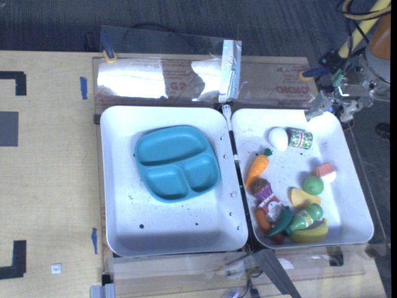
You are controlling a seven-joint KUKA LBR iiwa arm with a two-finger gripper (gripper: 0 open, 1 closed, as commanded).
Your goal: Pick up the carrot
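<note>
The carrot (257, 169), orange with a small green top, lies tilted at the left side of the right bin (356, 185), close to the divider between the bins. My gripper (332, 103) hovers over the far right corner of that bin, well away from the carrot, up and to its right. Nothing is seen hanging from it. The wrist and cables crowd the view there.
Around the carrot lie a white egg (278, 138), a small can (300, 139), a purple packet (265, 194), a green ball (313, 185), a yellow wedge (303, 197) and a heap of toy foods (298, 223). A blue divided plate (178, 163) sits in the left bin (118, 185).
</note>
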